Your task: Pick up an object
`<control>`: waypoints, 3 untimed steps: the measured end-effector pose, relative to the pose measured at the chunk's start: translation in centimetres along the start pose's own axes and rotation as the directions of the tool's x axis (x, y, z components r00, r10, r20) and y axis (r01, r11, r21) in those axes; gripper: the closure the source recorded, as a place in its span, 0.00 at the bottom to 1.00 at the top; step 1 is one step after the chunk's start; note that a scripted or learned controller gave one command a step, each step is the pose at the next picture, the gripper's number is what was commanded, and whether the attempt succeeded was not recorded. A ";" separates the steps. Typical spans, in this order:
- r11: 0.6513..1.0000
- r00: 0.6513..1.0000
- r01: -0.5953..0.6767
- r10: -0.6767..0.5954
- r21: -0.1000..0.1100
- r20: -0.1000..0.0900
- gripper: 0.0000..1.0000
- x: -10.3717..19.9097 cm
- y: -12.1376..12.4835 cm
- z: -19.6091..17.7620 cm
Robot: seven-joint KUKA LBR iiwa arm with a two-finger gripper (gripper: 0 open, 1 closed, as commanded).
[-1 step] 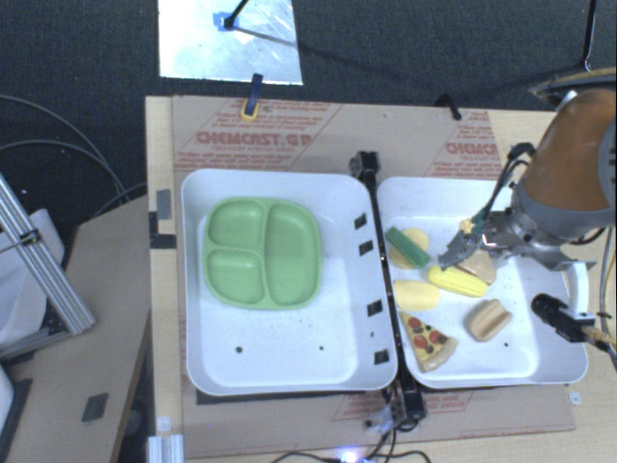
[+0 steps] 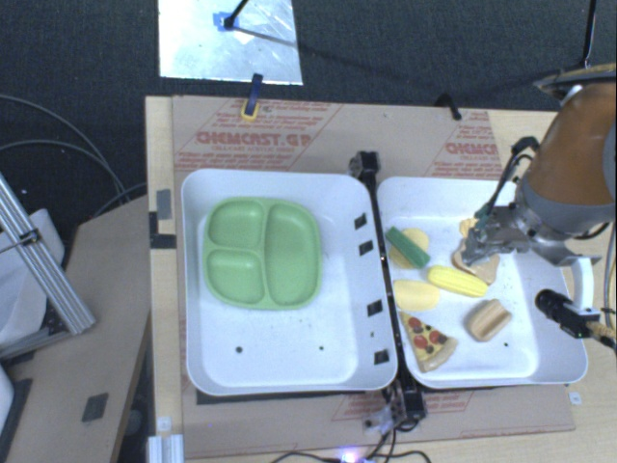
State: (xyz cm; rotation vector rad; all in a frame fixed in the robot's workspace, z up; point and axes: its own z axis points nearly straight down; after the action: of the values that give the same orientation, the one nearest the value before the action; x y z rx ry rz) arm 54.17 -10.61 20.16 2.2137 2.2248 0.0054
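The pizza slice [image 2: 431, 341] lies by the right bin's [image 2: 549, 369] front edge, the bread roll [image 2: 488, 318] beside it. Farther back, the gripper [image 2: 476, 251] touches the yellow corn [image 2: 457, 281]; its grip is hidden. The green block [image 2: 408, 247] sits nearby.

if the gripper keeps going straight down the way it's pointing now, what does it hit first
Most likely the yellow corn cob or the tan piece beside it, both lying right under the gripper in the right bin. From this slanted view, depth is unclear, so I can't say which comes first.
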 end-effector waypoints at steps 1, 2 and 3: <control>1.000 1.000 0.002 -0.002 0.008 -0.001 1.00 2.5 1.1 6.3; 1.000 1.000 -0.009 0.009 0.004 0.000 1.00 -1.8 -5.3 11.8; 1.000 1.000 -0.004 0.004 0.001 0.000 1.00 -1.7 -5.5 11.6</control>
State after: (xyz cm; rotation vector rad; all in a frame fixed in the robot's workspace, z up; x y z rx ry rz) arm 48.78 -12.37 8.48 2.2185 2.2210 0.0036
